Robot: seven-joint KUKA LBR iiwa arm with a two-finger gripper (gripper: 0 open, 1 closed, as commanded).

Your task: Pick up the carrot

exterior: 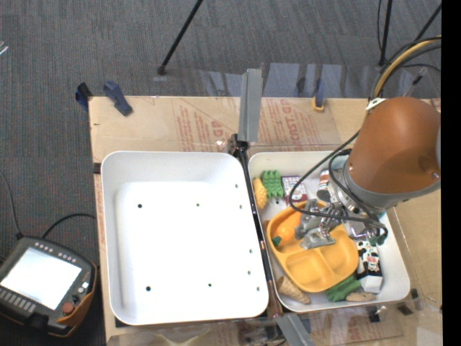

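Glossy orange arm band (398,146) above tapered carrot (286,230)

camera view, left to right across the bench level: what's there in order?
Teach pendant → left white bin → corn cob → green toy → carrot on the yellow divided plate → gripper → black-and-white carton.

left bin (180,193): open floor, free to pass | right bin (397,265): crowded, yellow tray (317,265), green toy (272,184), carrot (285,231) close together | arm (396,150) covers far corner
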